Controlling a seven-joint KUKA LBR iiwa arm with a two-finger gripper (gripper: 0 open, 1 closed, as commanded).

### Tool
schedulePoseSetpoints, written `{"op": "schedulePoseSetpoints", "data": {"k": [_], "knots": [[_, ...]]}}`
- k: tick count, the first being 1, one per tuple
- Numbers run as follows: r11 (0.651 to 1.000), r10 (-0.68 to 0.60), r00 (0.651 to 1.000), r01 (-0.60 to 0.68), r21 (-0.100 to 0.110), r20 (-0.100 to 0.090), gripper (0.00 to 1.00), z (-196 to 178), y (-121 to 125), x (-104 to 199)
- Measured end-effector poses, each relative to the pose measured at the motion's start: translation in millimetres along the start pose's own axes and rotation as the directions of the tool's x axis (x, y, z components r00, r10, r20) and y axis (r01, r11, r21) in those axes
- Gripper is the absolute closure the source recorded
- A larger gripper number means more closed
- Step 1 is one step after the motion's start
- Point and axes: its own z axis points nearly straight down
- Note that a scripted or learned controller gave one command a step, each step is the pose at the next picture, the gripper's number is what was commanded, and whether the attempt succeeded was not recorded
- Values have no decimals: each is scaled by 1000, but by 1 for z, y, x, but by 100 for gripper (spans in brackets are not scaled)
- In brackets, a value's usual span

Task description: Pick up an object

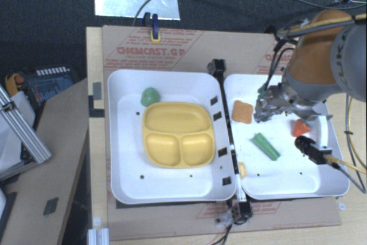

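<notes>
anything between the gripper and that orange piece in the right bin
Nothing visible. The gripper hangs just right of the orange piece, with bare bin floor between them. The green stick lies lower in the right bin, off that line.

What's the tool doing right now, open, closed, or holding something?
Tool: cannot be told; it hangs over the right bin beside the orange piece, nothing visibly gripped.

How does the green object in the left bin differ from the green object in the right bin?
Shape: the green object in the left bin is small and rounded; the green object in the right bin is long and narrow.
Place: the rounded one lies at the far edge of the yellow tray, against it; the long one lies alone on the bin floor, set diagonally.
Both are green, and neither is in the gripper.
</notes>
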Motion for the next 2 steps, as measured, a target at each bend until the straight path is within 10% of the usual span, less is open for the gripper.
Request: {"op": "schedulePoseSetpoints", "data": {"k": [2], "knots": [[1000,-1,1000,1,-2,0,100,-9,-3,109]]}}
